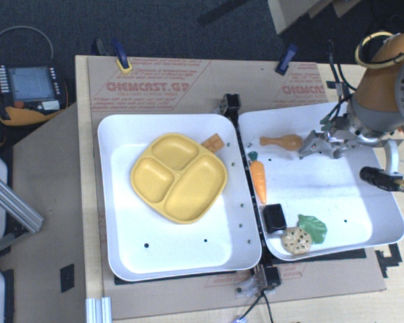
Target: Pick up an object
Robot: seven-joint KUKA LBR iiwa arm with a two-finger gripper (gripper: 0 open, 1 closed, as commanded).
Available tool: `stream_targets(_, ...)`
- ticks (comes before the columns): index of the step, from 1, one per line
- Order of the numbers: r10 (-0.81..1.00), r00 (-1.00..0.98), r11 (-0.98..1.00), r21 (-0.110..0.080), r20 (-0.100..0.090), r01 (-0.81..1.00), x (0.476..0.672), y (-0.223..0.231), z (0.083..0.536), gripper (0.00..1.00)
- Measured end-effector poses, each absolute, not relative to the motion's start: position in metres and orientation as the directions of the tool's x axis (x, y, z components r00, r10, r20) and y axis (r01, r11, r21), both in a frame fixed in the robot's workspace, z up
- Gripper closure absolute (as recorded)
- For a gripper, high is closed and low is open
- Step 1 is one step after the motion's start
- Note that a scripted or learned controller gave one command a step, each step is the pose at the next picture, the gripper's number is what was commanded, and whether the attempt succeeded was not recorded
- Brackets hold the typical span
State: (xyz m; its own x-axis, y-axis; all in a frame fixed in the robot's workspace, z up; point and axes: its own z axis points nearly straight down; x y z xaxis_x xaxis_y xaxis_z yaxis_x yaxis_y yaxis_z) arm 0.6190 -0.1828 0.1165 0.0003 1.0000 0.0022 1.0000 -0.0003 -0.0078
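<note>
Left bin (121, 200) has your yellow plate (180, 177); over in the right bin (363, 207) sit a carrot (258, 181), cookie (296, 240) and wooden spoon (283, 141) — the gripper (321, 145) hangs just beside that spoon, nothing held. Open or clenched — I can't tell. You're on approach; next, centre over the spoon and descend.

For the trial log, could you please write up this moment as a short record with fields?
left bin: yellow divided plate; small brown block at the plate's far edge
right bin: wooden spoon, toy carrot, black block, cookie, green leafy toy
gripper: low over the right bin's far side, just right of the spoon
held: nothing seen between the fingers
</note>
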Motion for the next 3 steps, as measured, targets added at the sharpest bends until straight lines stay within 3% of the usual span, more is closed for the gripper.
stream_targets(1, 1.0, 0.001, -0.001, 0.007, -0.006, 1.0, 0.622, -0.185, 0.091, 0.0)
stream_targets(2, 1.0, -0.001, 0.001, 0.02, -0.004, 1.0, 0.626, -0.184, 0.107, 1.0)
stream_targets(3, 1.0, 0.0, 0.0, 0.006, -0.003, 1.0, 0.623, -0.193, 0.162, 1.0)
